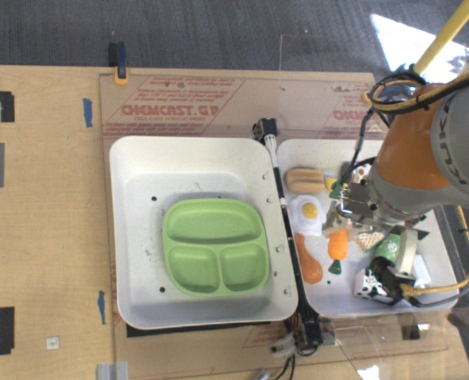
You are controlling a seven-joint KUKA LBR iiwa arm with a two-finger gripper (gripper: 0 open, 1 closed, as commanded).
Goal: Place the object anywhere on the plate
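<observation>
The pincer point(353, 212), its state impossible to tell, is hovering over the small orange plastic carrot point(338, 245): probably light, rigid, slippery; gripping mid-body looks best.

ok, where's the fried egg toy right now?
The fried egg lies in the right bin, near its left wall, just below the hot dog bun and above the orange drumstick; the green plate sits in the left bin.

— What does the arm point(456, 145) look like?
— Grey, rounded casing, with a broad orange band point(409, 153) above the wrist.
— Any cabling?
— Black and yellow cables point(389, 89) loop beside the band.
</observation>
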